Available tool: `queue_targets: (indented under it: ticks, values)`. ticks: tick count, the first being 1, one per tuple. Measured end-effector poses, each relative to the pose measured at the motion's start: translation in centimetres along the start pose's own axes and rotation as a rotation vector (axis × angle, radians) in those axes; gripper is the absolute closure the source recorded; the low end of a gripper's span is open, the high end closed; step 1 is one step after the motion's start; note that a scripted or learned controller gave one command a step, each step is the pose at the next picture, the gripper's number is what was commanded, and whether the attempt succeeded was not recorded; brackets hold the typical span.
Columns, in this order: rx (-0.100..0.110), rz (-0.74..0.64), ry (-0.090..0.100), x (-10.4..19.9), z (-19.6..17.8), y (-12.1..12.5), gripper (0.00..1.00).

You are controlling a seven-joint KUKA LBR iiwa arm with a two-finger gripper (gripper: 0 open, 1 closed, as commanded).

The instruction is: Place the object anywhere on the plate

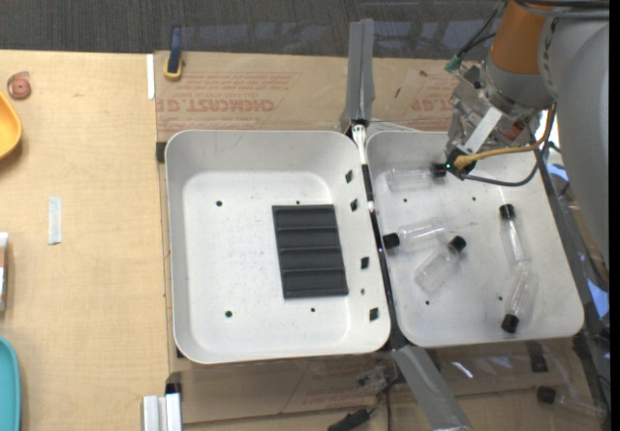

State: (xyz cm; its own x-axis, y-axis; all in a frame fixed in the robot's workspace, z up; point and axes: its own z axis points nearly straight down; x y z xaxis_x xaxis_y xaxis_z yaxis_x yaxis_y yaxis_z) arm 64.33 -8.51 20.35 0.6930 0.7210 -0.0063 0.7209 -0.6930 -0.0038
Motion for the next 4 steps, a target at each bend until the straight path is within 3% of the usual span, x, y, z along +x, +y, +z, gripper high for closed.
queue_targets:
  ticks: [1,2,3,4]
  values:
    - [-0.002,0.042,0.003,5.0,-6.4,-3.4,1.0]
    - [-0.001,0.106,0.002,7.3,-6.2,-8.4,1.0]
    - [-0.003,-0.188,0.003,10.8,-9.8,-14.8,1.0]
    - [-0.003,0.485,0.004,11.6,-7.2,-20.6,1.0]
